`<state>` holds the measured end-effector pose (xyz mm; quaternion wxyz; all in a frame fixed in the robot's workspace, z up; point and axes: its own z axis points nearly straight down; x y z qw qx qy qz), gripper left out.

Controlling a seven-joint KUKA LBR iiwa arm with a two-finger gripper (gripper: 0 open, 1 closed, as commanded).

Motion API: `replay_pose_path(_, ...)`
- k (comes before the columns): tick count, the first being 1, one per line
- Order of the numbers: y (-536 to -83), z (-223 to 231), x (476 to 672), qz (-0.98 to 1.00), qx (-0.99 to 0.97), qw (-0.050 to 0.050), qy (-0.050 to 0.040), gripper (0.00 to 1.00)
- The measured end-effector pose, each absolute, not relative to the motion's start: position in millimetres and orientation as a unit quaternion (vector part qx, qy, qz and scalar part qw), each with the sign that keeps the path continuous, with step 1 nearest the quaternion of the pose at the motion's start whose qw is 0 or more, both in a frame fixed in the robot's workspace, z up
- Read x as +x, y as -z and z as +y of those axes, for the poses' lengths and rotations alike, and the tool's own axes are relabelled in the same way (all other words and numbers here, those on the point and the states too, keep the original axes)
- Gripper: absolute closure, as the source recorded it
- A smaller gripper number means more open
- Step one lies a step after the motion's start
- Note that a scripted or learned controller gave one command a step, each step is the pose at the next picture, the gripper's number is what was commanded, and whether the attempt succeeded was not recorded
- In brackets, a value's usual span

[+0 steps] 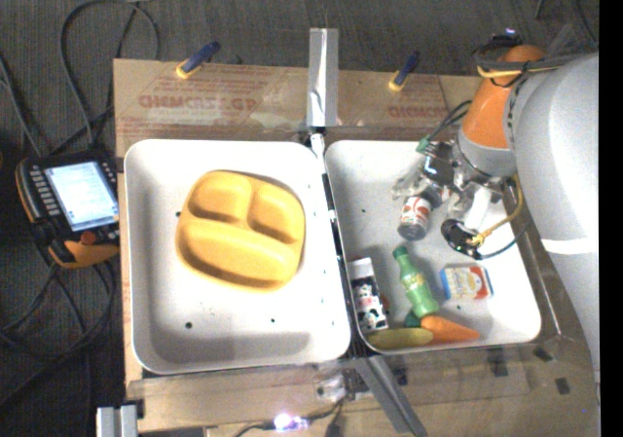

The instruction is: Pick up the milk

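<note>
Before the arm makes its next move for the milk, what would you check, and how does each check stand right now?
1. Milk located: ok. The small black-and-white milk carton lies at the right white bin's left wall.
2. Gripper over the milk: not ok. The two-finger gripper sits over the small red-and-white can, farther up the bin.
3. Gripper free of a load: cannot tell from this angle.
4. Room around the carton: not ok. A yellow banana-shaped toy lies just below it, and the green plastic bottle is close on its right.
5. Carton upright: not ok, it lies on its side.
</note>
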<state>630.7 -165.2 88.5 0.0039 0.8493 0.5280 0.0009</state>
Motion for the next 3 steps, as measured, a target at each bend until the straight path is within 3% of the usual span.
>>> replay_pose_path(1, -90.0, -200.3, 572.6, 0.68, 0.733, 0.005, -0.003, 0.0)
replay_pose_path(2, -117.2, -124.5, 634.2, 0.728, 0.686, 0.0, 0.0001, 0.0)
replay_pose_path(3, -89.9, -124.2, 576.0, 0.769, 0.639, 0.007, -0.0032, 0.0)
